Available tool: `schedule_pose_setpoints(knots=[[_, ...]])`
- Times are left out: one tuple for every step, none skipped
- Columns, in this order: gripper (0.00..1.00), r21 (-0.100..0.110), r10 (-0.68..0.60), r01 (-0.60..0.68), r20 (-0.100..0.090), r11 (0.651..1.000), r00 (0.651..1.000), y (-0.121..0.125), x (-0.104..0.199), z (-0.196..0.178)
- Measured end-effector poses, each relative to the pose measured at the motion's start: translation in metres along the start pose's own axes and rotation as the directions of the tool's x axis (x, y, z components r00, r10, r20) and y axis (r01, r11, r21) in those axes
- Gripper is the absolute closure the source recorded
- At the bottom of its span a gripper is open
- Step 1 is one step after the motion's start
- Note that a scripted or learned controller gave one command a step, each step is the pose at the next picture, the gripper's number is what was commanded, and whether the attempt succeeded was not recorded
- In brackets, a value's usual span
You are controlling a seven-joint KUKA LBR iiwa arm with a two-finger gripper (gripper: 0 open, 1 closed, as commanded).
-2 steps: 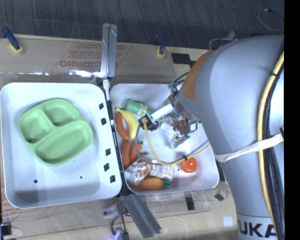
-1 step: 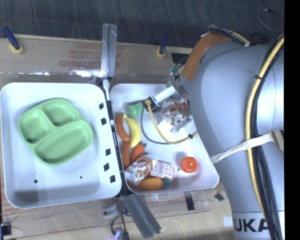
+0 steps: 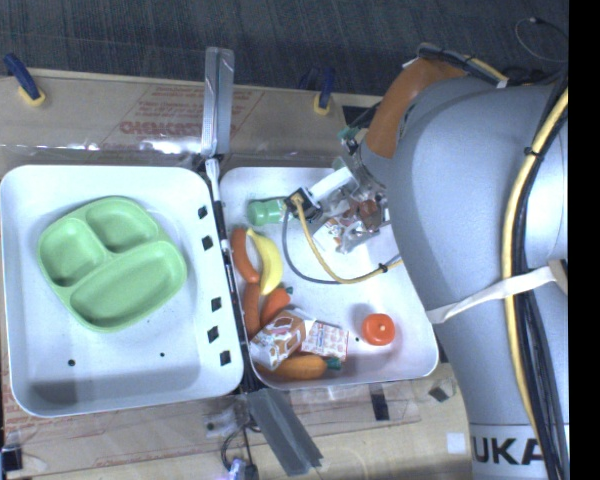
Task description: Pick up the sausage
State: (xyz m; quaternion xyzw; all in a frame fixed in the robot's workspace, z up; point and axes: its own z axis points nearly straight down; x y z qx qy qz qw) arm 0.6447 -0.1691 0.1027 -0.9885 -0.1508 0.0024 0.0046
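From my remote station I see the grey arm reach in from the right of the frame, its hand low over the upper middle of the right bin. How far the hand is open I cannot tell; cables and fittings crowd it, and I see nothing gripped there. The sausage, a reddish-orange link, lies along the right bin's left wall, just beside a yellow banana that touches it on the right. A green can lies on its side above them, near the hand. Lower in the frame, a carrot, a printed snack packet, a small carton and an orange bread roll cluster along the bin's bottom edge, with a small orange-red fruit off to their right. The left bin holds a green divided plate in its upper half. Both bins sit on the desk.
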Motion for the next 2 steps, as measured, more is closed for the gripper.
schedule_pose_setpoints(knots=[[1.0,-0.009,0.012,-0.012,-0.004,1.0,1.0,-0.131,0.019,-0.105],[1.0,-0.007,0.084,-0.084,-0.002,0.996,0.996,-0.237,0.024,-0.086]])
